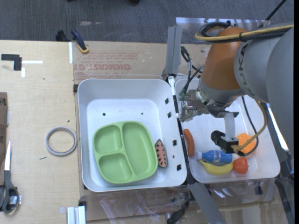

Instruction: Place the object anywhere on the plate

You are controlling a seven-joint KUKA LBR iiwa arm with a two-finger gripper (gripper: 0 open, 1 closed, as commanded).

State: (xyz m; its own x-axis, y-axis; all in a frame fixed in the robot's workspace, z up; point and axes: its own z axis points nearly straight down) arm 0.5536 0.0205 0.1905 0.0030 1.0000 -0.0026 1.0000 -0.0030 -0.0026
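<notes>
- Plate (125, 146), pale green with three compartments, lies flat in the left bin (117, 91), towards its near side.
- Watermelon slice (161, 154) lies in the same bin, touching the plate's right rim.
- Gripper (186, 108) hangs over the far left part of the right bin (270, 161), close to the wall between the bins; whether it is open or closed cannot be told.
- Orange-red sausage (188, 142) lies just near of the gripper.
- Along the right bin's near side lie a banana (216, 167), a blue bottle (217, 157) touching it, a red tomato (240, 165) and an orange fruit (248, 143).
- Tape ring (61, 140) rests on the bench (37, 101), left of the bins.
</notes>
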